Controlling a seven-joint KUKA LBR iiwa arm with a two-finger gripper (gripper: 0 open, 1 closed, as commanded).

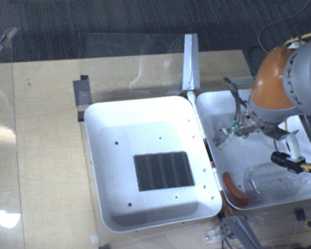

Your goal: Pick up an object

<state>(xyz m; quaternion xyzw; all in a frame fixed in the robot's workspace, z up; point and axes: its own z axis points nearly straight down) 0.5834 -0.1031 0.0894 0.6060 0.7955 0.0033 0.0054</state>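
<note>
My gripper (225, 136) hangs low over the upper left part of the right bin (216, 106), reaching in from the right under the orange-banded wrist (271, 88). Nothing can be seen held in it. A red-brown sausage-shaped object (235, 189) lies against the right bin's lower left wall, well below the gripper. To its right, a clear plastic container (274, 180) lies on its side along the bin's front. In the middle of the left bin (100, 155) a black ribbed rectangle (163, 170) lies flat.
A grey upright post (189, 61) stands behind the gap between the bins. Small black brackets (82, 90) sit at the left bin's corners. The wooden bench (44, 178) stretches out to the left.
</note>
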